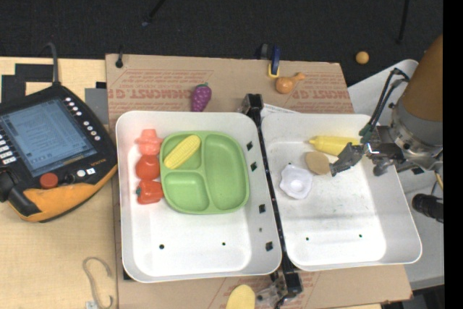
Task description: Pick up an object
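My gripper (359,164) hangs over the right bin (362,242), near its upper right part. Its two dark fingers are spread apart with nothing between them, so it is open. The left fingertip (341,164) sits just right of a tan oval object (315,163). A yellow banana-like object (333,145) lies just behind that, close to the bin's far wall. A white crumpled cup-like object (295,183) rests to the left of the tan one.
The left bin (188,257) holds a green divided plate (210,177) with a yellow corn cob (181,150), plus pink (148,142) and red toys (147,168) beside it. Purple grapes (201,96), an orange gourd (288,82) and a teach pendant (51,148) lie outside the bins.
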`<state>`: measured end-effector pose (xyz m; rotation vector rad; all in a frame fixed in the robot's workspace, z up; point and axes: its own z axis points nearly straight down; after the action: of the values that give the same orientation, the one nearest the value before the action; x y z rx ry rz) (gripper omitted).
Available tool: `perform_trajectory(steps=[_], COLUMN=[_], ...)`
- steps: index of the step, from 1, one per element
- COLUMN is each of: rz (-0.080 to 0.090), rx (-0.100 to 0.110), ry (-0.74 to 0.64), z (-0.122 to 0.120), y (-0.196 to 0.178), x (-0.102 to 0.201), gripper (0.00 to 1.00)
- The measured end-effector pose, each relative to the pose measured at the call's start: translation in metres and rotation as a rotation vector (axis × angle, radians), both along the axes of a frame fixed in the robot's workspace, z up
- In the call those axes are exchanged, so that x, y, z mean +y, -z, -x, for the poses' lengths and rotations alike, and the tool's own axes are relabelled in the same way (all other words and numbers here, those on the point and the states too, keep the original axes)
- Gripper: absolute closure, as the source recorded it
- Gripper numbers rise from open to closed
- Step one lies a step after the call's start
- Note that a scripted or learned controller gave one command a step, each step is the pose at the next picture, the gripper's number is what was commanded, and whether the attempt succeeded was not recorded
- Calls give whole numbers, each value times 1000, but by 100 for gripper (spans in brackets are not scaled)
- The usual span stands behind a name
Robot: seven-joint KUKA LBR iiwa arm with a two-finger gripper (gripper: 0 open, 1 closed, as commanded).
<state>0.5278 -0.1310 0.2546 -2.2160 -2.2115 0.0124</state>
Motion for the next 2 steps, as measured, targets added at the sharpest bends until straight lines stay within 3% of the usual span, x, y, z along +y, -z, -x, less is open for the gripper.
perform_trajectory(steps=[1, 2], rz=[2, 1], rx=[-11, -7], ry=[-2, -3], z=[-2, -6], y=[-6, 41], x=[0, -5], gripper=[0, 0])
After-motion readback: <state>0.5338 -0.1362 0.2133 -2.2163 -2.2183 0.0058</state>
